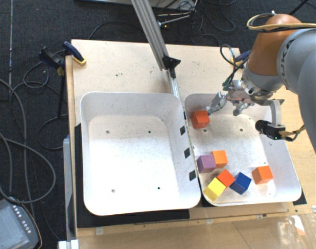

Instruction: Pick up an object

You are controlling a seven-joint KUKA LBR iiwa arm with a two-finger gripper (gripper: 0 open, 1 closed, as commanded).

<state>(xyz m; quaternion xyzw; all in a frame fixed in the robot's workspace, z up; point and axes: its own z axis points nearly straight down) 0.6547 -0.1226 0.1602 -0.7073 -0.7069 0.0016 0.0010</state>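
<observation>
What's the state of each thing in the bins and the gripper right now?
gripper: above right bin's far end, holding nothing visible
orange-red block: resting alone, near divider
purple block: resting, beside orange block
red block, yellow block, blue block: clustered
orange block at right: resting apart
left bin: seated flat

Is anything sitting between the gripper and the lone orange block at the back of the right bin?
Nothing visible does. The gripper hangs just right of the orange block, with bare bin floor between them. The other blocks, nearest the purple block, cluster toward the bin's front.
</observation>
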